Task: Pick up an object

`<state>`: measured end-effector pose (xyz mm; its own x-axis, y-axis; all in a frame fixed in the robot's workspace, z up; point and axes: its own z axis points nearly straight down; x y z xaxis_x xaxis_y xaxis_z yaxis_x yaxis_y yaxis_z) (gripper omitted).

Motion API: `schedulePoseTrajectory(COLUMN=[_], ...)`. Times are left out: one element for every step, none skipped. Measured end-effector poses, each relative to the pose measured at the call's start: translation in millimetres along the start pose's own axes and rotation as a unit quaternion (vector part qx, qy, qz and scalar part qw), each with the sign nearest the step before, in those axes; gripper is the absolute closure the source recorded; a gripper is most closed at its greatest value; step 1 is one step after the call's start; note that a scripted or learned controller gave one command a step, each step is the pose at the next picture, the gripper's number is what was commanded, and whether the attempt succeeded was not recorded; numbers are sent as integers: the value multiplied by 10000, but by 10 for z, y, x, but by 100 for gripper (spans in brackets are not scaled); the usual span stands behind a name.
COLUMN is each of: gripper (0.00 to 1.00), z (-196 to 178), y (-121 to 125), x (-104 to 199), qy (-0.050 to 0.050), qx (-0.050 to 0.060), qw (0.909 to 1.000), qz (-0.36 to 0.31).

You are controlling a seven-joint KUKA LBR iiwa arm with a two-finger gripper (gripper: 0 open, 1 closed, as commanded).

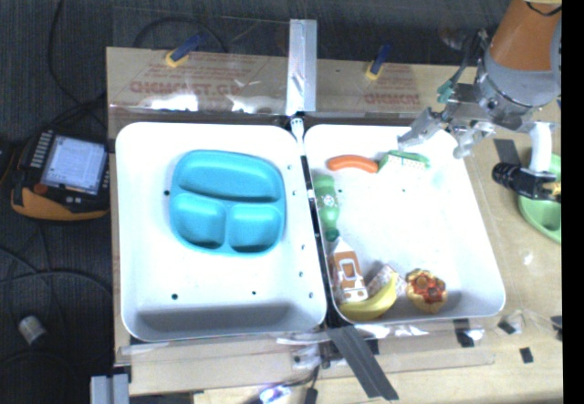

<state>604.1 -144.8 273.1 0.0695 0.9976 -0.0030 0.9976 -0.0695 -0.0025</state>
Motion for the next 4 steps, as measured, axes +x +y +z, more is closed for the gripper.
schedulePoseTrajectory(gripper=[0, 0, 0, 0], z=[-956, -1198, 929, 1735], y=[210, 327, -34, 503], x=[-231, -333, -374, 14], qy=[-4, -1, 6, 7], qx=[0, 0, 20, 28], qw=[10000, 9987, 9917, 10000], qz=[4, 506, 1283, 91])
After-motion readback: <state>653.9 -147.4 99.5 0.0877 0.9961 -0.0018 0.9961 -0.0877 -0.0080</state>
